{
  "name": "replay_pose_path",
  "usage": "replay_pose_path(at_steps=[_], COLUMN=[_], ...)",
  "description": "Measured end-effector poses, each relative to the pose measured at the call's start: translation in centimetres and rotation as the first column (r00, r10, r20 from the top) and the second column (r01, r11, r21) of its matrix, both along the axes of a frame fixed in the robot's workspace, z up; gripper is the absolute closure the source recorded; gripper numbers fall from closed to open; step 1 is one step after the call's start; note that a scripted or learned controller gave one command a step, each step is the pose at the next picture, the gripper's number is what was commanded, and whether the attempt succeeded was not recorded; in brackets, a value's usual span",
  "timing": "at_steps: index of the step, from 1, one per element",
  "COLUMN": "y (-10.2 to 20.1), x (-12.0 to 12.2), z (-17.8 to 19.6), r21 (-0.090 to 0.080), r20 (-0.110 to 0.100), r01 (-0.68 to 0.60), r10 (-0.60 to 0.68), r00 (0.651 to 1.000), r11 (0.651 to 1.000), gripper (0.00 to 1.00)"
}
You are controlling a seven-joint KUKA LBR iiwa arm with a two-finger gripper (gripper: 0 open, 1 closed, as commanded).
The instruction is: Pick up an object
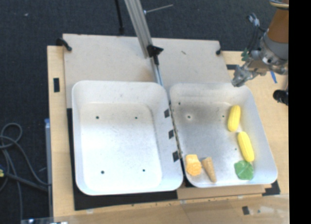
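The right bin [194, 94] holds several small items. Two yellow banana-shaped pieces lie along its right side, one higher [234, 117] and one lower [245, 146]. A green lump [244, 170] rests in the near right corner. An orange-yellow block [193, 165] and a tan cone [209, 169] lie by the near edge. My gripper [239, 78] hangs over the bin's far right corner, above and apart from the upper yellow piece. Nothing shows between its fingers.
The left bin [82, 121] sits beside the right one, with black clips along the shared edge. A slanted aluminium post [138, 16] rises behind the bins. Cables [14, 150] lie on the floor at left.
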State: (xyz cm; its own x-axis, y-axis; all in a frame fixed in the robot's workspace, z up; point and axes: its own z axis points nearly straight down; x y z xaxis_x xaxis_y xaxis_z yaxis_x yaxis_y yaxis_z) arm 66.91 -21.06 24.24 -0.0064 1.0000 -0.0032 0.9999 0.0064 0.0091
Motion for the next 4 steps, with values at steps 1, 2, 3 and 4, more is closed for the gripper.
replay_pose_path(at_steps=[1,2,3,4], y=[-0.1,4.0,10.1,14.4], x=[0.1,-1.8,-3.0,-3.6], z=[2.6,2.6,2.2,2.3], r21=[0.001,0.003,0.004,0.004], r20=[-0.004,-0.008,-0.009,-0.009], r01=[-0.001,0.002,-0.001,0.000], r10=[0.001,-0.002,0.001,0.000], r00=[1.000,1.000,1.000,1.000], r11=[1.000,1.000,1.000,1.000], gripper=[1.00,1.00,1.00,1.00])
